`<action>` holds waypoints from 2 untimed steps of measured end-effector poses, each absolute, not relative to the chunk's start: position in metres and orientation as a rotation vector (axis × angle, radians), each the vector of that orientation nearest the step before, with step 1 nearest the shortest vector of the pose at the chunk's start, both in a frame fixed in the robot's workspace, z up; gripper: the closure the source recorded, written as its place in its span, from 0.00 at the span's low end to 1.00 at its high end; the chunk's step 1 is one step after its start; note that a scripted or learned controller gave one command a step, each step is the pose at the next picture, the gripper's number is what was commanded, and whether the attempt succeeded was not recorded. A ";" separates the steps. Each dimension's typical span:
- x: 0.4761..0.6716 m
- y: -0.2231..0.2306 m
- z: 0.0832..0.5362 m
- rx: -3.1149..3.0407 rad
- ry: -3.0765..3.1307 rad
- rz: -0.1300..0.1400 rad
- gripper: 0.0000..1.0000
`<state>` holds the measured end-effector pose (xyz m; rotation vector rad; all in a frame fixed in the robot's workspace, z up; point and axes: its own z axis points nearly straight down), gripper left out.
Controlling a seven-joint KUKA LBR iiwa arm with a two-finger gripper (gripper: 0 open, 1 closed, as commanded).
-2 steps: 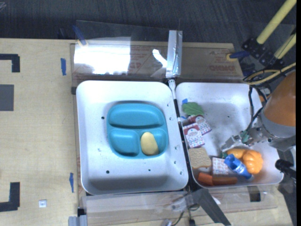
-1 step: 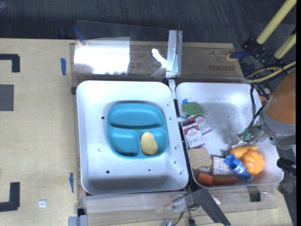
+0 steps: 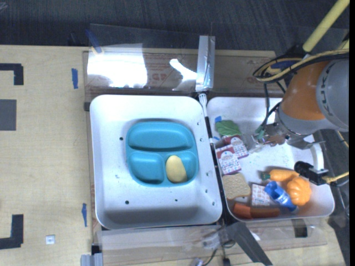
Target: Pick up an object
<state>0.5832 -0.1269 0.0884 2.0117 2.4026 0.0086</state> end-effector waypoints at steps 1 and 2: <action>0.646 -0.104 0.087 2.205 2.230 0.005 1.00; 0.645 -0.104 0.086 2.206 2.232 0.002 0.00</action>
